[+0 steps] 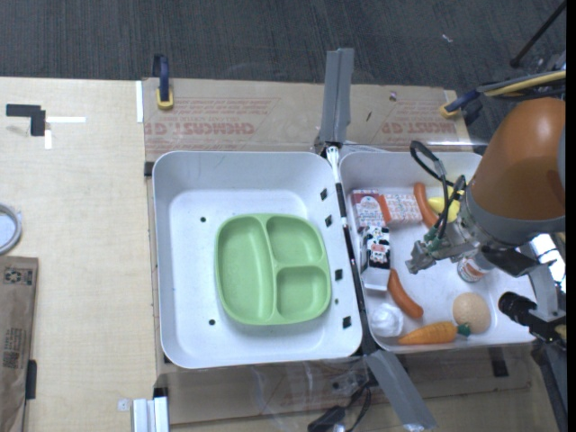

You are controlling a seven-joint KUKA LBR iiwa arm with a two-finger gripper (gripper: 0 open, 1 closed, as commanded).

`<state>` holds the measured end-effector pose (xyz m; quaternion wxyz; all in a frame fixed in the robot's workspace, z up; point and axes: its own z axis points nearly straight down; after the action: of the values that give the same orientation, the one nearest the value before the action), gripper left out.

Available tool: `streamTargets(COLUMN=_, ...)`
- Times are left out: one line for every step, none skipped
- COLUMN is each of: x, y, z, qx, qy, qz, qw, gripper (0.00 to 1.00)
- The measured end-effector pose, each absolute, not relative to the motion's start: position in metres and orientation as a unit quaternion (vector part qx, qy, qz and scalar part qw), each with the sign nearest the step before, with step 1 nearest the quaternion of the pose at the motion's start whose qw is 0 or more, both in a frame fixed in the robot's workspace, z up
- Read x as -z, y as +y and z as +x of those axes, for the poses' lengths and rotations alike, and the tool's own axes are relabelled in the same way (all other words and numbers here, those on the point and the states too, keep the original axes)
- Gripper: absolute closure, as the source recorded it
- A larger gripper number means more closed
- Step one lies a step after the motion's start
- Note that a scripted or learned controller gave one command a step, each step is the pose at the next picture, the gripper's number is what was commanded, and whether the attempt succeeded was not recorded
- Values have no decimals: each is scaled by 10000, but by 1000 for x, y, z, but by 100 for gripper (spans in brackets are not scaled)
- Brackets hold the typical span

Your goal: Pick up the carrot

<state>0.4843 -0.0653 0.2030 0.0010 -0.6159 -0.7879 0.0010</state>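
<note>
Camera view: my arm (526,169) reaches over the right bin (396,160); the left bin (171,241) holds a green tray (270,268). My pincer (425,257), grip state indiscernible, hovers above the carrot (430,334) by the near wall. Approach step; next, descend nearer it.

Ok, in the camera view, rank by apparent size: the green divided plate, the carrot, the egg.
1. green divided plate, by far the largest
2. carrot, longer than the egg but slimmer
3. egg
</note>
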Motion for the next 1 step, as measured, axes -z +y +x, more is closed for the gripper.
streamTargets(x=-191, y=29, z=478, qx=-13, qy=-7442, qz=-6679, qw=9, gripper=100)
